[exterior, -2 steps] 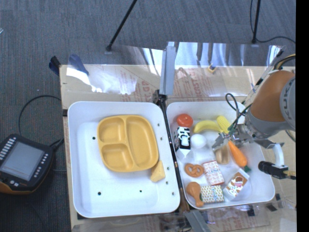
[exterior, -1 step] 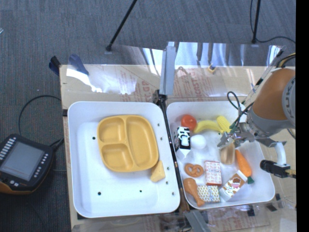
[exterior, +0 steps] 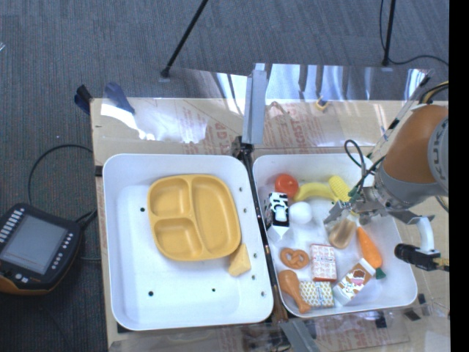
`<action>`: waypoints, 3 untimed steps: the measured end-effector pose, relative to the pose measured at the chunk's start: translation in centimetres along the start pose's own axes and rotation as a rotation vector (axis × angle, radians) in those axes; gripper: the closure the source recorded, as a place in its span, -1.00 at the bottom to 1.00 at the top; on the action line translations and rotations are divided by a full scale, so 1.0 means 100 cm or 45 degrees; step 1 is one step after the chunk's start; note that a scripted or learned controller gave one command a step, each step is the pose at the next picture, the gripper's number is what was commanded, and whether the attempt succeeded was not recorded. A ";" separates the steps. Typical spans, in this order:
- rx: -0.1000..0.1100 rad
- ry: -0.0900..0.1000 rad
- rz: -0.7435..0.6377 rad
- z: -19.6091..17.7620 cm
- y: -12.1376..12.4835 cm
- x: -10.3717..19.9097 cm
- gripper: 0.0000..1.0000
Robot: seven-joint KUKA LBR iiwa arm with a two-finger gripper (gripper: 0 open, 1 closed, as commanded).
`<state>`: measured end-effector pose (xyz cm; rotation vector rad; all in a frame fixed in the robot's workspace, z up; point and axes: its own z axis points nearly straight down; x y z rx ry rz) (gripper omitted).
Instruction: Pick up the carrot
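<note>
The carrot [exterior: 369,248], orange with a green end, lies slanted near the right wall of the right bin [exterior: 405,288]. My gripper [exterior: 344,215] hangs over that bin just up and left of the carrot, above a tan bread-like piece [exterior: 341,234]. The grey arm with its orange band [exterior: 412,147] reaches in from the right. Nothing shows as held, and the gripper stands apart from the carrot.
The right bin also holds a tomato [exterior: 286,185], banana [exterior: 314,191], corn [exterior: 338,188], egg [exterior: 300,213], pretzel [exterior: 295,257], drumstick [exterior: 291,285] and a small carton [exterior: 353,281]. The left bin [exterior: 124,270] holds a yellow divided plate [exterior: 194,216] and a cheese wedge [exterior: 239,262].
</note>
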<state>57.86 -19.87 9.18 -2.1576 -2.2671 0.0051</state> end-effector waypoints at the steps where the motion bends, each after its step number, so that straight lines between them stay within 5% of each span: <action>1: -0.001 0.004 0.009 0.008 -0.057 -0.008 -1.00; 2: 0.004 0.003 0.018 0.002 -0.059 -0.010 1.00; 3: -0.014 -0.007 -0.037 -0.104 -0.078 0.036 1.00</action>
